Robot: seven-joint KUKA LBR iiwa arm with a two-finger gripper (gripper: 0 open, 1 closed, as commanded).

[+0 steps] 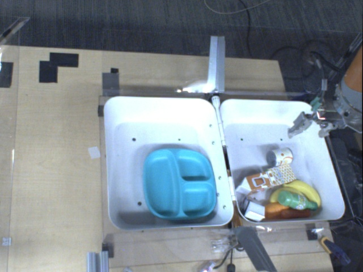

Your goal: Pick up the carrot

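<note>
The carrot [277,210] is a short orange piece lying at the front of the right bin [255,126], tucked under a green item [289,198] and a yellow banana [305,190]. My gripper [311,128] hangs above the bin's far right corner, well behind the carrot and to its right. Its two grey fingers [298,124] are spread apart with nothing between them. The arm's orange band [354,72] shows at the right edge.
Around the carrot lie a patterned box [272,177], a small can [281,154], a white packet [255,211] and a dark red item [302,213]. A blue divided plate [180,181] sits in the left bin [125,152]. A metal post [216,64] stands behind the bins.
</note>
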